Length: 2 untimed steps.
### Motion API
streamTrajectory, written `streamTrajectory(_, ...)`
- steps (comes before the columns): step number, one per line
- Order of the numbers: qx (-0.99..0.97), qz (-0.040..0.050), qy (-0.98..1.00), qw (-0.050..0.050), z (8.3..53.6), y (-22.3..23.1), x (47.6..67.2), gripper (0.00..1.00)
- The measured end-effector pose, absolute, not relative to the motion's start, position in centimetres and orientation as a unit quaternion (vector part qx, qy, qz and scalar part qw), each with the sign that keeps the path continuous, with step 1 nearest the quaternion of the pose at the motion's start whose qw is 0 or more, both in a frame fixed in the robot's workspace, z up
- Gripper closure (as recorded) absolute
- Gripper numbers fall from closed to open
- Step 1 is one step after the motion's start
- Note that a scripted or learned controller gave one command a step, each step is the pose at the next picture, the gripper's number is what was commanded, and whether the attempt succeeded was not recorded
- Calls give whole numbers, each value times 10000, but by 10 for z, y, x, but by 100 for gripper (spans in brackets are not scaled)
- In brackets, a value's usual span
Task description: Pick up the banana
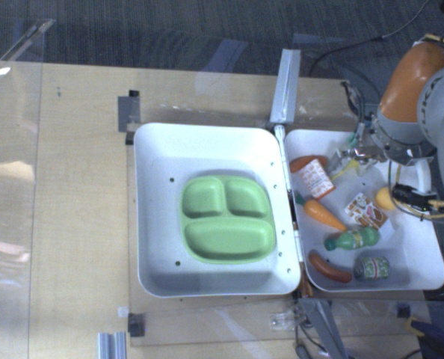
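Nearest the camera, a can (371, 268) and a sausage (329, 268) are lying along the front wall of the right bin (431, 275), with a green bottle (353, 239) and a carrot (324, 215) just behind them. Further back, the banana (386, 198) is showing as a small yellow rounded end beside a printed packet (365, 211), tucked against the arm's black cable, with most of its length hidden. It is probably a light, stiff, smooth toy, likely to slip, so pinching across its middle looks safest (the curve would roll out of an end grip). Over the bin's back corner, the hand (354, 154) is hanging near a red-and-white carton (313, 176), apart from the banana; whether it is clenched or released I cannot tell. In the left bin (151, 200), a green tray (227, 217) is sitting.
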<state>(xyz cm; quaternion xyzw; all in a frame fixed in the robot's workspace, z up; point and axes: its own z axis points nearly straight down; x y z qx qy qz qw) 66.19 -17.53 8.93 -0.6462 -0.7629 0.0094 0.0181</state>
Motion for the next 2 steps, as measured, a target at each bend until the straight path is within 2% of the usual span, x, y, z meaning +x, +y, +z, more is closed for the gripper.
streamTrajectory(1,-6471,135,-7620,188,97,-179,660,100)
streamTrajectory(2,-6795,-28,-7337,-42,186,-152,666,100)
